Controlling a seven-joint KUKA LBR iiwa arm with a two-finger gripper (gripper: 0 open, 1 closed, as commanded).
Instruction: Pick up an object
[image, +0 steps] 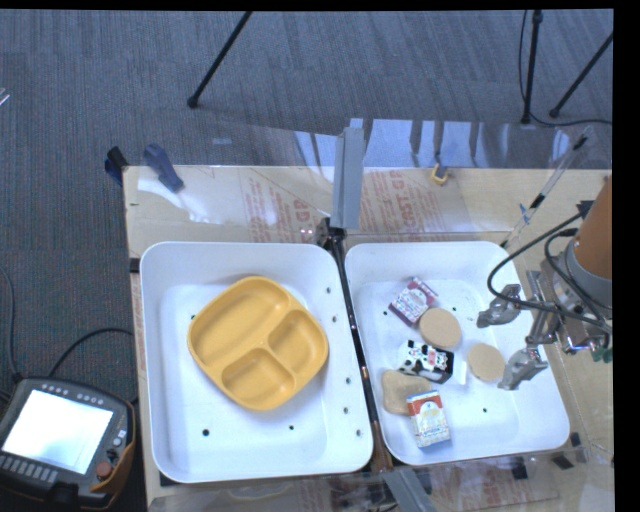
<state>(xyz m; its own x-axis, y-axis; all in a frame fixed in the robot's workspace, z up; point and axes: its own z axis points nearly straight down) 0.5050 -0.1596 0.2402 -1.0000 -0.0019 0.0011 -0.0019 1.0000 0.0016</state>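
Two white bins sit before us. Our gripper (513, 345) hangs fingers wide, holding nothing, just beside the tan disc (486, 362) in the right bin (545, 432) (pick not yet made).

Tray (258, 343) in left bin (160, 300); packets (428, 417) in right bin (540, 425).

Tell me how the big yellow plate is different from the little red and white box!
The yellow divided plate is far bigger than the red and white box. The plate is one plain colour; the box has printed patterns. The plate lies alone in the left bin, while the box shares the right bin with other small items, touching a tan one. The plate has rounded corners and three hollows; the box is a flat-sided rectangle. Both lie flat.
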